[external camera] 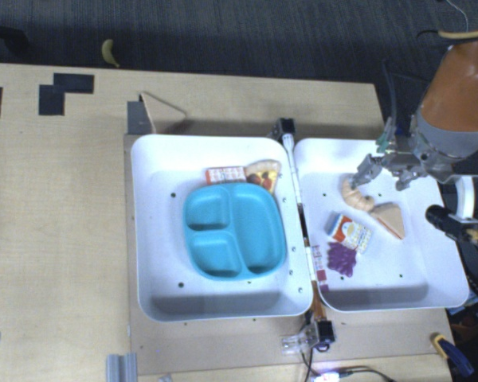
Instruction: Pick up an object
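The gripper (385, 169) hangs over the right bin (442, 281), its fingers (366, 169) spread wide and holding nothing. Just beside one fingertip lies a pale croissant (355, 196). Near the croissant sit a tan wedge (389, 218), a small carton (350, 232) and purple grapes (342, 258). Left of the croissant, the other bin (155, 237) holds a blue tray (233, 229).
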Motion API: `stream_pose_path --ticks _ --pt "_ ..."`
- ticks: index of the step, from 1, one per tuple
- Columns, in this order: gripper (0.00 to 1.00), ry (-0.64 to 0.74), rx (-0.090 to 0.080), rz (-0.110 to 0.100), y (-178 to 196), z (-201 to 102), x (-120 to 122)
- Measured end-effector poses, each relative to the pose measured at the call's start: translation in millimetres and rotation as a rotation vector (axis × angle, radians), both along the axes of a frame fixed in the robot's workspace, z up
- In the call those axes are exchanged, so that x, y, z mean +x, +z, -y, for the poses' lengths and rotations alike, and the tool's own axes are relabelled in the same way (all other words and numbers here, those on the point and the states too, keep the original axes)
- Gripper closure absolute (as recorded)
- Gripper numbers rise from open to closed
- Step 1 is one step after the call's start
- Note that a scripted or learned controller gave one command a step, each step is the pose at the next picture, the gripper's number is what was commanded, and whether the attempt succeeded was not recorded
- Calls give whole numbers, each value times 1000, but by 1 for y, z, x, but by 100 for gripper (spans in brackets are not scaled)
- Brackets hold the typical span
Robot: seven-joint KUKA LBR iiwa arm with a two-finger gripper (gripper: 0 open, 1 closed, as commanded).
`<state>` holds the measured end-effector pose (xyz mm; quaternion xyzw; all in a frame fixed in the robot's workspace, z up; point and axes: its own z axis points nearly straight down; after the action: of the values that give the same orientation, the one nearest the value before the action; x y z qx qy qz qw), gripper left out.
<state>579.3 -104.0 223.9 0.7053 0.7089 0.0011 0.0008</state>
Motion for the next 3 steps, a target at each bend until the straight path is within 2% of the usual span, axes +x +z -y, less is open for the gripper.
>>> stream_pose_path --ticks 1,2,3 --pt "0 -3 -2 10 -125 24 -24" --pt "0 -5 -3 18 -134 -15 -86" --pt "100 -6 -8 27 -121 -13 -84"
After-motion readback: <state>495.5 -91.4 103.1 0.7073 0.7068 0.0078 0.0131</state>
